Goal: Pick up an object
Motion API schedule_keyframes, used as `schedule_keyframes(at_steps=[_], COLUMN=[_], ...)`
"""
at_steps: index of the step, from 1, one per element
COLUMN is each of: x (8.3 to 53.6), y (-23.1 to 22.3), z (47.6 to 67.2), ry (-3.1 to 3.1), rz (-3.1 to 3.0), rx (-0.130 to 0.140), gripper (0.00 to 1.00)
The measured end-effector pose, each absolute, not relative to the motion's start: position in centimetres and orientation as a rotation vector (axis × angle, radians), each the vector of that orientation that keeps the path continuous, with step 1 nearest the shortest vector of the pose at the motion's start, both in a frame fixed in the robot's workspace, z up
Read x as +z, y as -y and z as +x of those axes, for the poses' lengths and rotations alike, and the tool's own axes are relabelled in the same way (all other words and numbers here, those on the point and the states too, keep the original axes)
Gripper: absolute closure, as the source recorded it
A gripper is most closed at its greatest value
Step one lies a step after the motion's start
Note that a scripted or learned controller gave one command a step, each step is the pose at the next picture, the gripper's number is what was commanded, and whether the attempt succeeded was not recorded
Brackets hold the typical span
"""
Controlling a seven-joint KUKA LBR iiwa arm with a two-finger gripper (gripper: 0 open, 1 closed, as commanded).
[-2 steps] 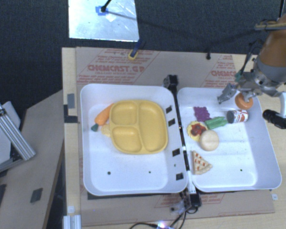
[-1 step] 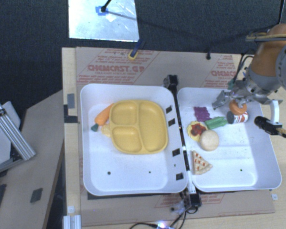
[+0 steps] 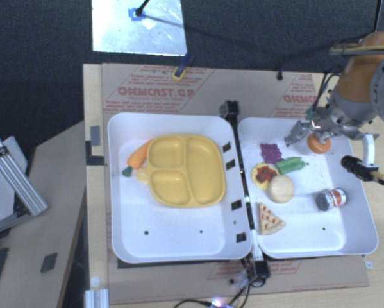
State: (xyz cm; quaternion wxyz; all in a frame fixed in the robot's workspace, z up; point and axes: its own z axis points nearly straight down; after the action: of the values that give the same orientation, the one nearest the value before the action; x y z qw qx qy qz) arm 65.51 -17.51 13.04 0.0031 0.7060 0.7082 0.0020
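Robot lab: cardboard-covered bench, two white bins, toy food, dark carpet.

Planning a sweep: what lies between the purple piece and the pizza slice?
In the camera view, between purple piece and pizza slice lie a round red-yellow toy and a tan bun.

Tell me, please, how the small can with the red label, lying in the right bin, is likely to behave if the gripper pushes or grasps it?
The small can with the red label lies on its side, so a nudge would probably roll it across the right white bin. Its rounded wall looks smooth, perhaps slippery for the fingers. It seems rigid, and likely light.
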Motion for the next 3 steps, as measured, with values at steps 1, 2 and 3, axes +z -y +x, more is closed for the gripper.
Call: schedule_keyframes(at_steps=[1,2,3], x=[13.9,19.6,22.7], y=[17.5,17.2,17.2], z=[65.5,66.7,66.9], ry=[-2.222,-2.222,-2.224], rz=[2.211,2.211,2.212], rx=[0.007,0.008,0.006], gripper=[1.0,1.0,1.0])
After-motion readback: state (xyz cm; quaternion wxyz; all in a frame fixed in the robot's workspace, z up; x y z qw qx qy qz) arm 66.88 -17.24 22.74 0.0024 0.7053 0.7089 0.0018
